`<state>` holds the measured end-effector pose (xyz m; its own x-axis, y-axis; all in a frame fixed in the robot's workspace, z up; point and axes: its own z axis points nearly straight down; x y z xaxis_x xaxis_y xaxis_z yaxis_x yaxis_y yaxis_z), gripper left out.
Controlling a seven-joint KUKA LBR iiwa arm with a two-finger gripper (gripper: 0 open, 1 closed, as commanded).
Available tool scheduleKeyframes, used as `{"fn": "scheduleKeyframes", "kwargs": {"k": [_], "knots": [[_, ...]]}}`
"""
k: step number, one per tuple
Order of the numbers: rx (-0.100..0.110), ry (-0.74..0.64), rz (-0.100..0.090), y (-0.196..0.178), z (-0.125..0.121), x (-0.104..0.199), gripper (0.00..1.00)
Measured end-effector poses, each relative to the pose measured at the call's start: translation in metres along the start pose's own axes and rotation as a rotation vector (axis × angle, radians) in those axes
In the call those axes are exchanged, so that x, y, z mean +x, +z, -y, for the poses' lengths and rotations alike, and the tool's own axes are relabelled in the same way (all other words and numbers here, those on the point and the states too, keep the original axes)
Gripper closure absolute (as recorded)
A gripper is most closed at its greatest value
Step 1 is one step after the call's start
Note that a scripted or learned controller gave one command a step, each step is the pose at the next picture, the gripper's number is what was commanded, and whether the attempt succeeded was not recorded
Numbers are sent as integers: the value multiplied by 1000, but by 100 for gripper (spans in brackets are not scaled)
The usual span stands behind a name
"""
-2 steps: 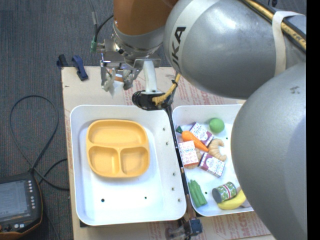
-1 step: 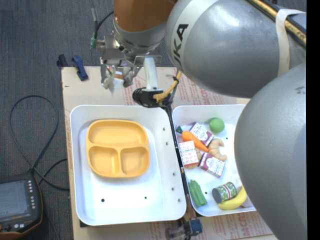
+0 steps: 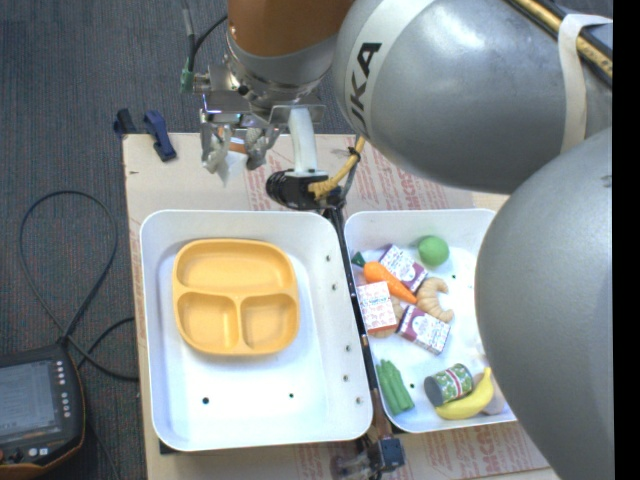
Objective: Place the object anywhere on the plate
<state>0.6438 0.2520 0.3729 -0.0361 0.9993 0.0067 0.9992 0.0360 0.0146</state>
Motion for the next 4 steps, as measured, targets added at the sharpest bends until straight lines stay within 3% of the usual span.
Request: {"fn": "scheduleKeyframes", "kwargs": {"k": [4], "knots": [[-16, -21, -7, -37, -1, 6, 100]]}}
